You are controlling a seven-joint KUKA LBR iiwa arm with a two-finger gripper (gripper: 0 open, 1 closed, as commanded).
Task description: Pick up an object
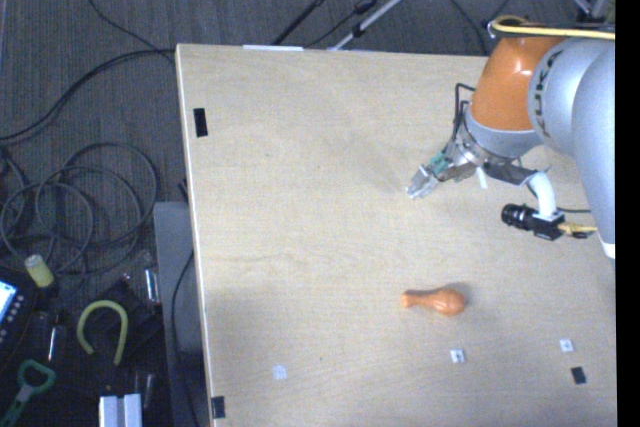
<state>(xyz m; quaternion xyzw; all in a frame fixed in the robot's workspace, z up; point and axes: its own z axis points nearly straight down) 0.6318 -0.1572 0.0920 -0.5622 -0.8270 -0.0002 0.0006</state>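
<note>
I saw the end effector well apart from the orange object on the table — finger state unclear — a straight descent risked missing.

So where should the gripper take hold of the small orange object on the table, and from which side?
Probably at the rounded thick end of the orange object. It lies flat on the table, its narrow neck pointing to the view's left. Come straight down from above, with the fingers closing across its short width. The gripper is apart from it, farther up the view.

Dark grey carpet strewn with black cables, beside a pale wooden bench
</note>
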